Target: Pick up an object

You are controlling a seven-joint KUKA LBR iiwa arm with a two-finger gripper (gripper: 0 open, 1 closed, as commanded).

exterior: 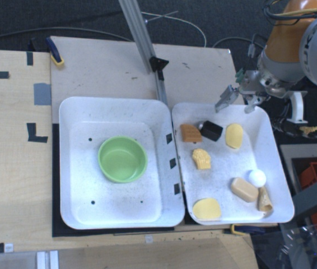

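Your claw (pixel 236 102) hangs above the far rim of the right bin (pixel 276 150), its two fingers spread apart with nothing between them, so count the pick as not yet begun. Nearest below it lie a pale yellow oval piece (pixel 234 135) and a small black block (pixel 210 130), with a brown square piece (pixel 190 133) just beside the block. Further toward the near side sit a knobbly yellow piece (pixel 202 159), a white ball (pixel 256 178) touching a tan block (pixel 243 189), a brown cone-like piece (pixel 264 200) against the bin's wall, and a flat yellow disc (pixel 206 209). All rest on the bin floor, untouched. The left bin (pixel 74 150) carries a green bowl (pixel 122 159), well apart from your claw. Everything remains: choosing a target, descending, closing and lifting. The oval piece looks the closest candidate.
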